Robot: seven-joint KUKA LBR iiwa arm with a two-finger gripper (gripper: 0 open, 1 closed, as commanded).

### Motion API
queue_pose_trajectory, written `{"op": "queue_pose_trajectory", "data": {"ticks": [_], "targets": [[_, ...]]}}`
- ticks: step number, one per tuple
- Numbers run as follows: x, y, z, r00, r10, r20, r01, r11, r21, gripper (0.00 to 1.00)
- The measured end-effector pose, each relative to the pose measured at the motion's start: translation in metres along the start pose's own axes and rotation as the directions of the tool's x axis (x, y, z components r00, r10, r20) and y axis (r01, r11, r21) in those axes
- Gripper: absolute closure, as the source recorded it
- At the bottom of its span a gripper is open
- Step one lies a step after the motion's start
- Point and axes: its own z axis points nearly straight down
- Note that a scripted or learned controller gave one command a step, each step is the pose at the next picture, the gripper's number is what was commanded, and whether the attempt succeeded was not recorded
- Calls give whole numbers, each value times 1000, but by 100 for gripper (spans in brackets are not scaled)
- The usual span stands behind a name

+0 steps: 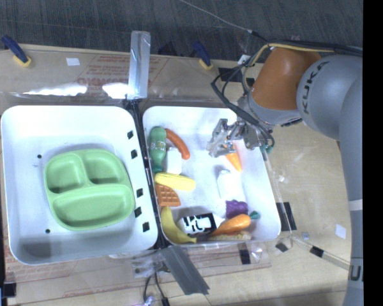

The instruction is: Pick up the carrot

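Note:
An orange carrot [234,224] with a green top lies along the near wall of the right bin [271,190], beside a purple piece [237,207]. My gripper [222,140] hangs over the far right part of that bin, well beyond the carrot. A small orange cone-shaped piece [235,160] sits just below and right of the gripper, close against it. Whether the cone is held or lies on the bin floor is unclear.
The right bin also holds a green vegetable [157,146], an orange sausage-like piece [178,143], a corn cob [175,182], a waffle [168,197], a banana [173,229], a white piece [226,185] and a black-and-white item [199,222]. A green divided plate [88,188] lies in the left bin [13,171].

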Motion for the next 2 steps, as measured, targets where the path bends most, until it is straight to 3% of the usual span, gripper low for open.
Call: {"op": "queue_pose_trajectory", "data": {"ticks": [1,2], "targets": [[0,0,0,1000,-1,-1,1,1000,0,0],[-2,0,-11,1000,-3,10,3,1000,3,100]]}}
